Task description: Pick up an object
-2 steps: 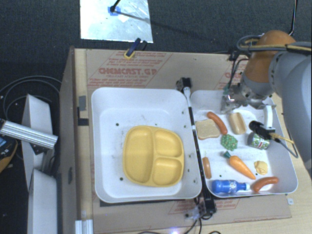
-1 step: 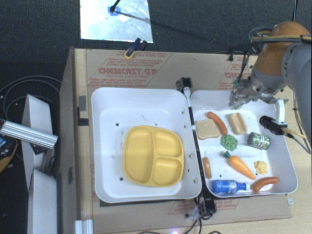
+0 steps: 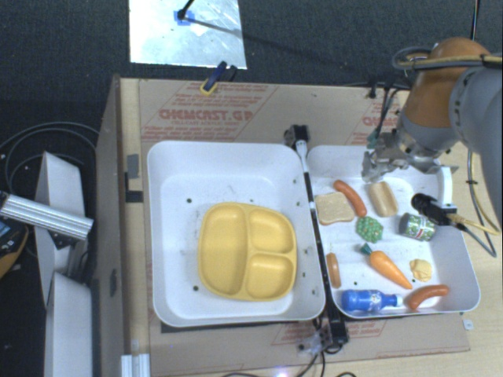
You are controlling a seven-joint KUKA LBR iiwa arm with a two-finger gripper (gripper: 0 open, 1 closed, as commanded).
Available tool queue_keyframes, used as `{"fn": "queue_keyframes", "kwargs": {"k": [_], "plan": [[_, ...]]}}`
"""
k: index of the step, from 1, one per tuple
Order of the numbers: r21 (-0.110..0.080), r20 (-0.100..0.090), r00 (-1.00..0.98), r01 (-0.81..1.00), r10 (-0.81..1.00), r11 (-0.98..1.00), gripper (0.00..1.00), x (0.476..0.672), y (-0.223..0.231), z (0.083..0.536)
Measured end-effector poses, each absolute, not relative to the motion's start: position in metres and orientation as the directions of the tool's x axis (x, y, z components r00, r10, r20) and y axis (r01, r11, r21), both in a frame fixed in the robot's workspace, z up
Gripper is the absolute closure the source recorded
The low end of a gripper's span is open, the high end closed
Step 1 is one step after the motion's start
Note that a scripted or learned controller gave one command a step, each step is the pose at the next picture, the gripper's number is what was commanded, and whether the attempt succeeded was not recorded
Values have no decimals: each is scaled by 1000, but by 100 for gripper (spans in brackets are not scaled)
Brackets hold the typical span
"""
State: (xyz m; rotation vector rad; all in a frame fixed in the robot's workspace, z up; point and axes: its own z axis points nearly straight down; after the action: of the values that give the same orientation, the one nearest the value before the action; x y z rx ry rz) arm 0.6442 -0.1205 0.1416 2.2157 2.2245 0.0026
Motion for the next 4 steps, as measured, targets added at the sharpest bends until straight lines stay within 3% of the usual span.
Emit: {"fn": "queue_keyframes", "kwargs": {"k": [1,2,3,4], "plan": [[1,0,-4,1000,1000,4,0,626,-104,132],[0,-1,0,1000,1000,0,0,651,-149,84],[5,0,-4,1000,1000,4,0,670,-121,124],[1,0,-5,1000,1000,5,0,669,-103,89]]}}
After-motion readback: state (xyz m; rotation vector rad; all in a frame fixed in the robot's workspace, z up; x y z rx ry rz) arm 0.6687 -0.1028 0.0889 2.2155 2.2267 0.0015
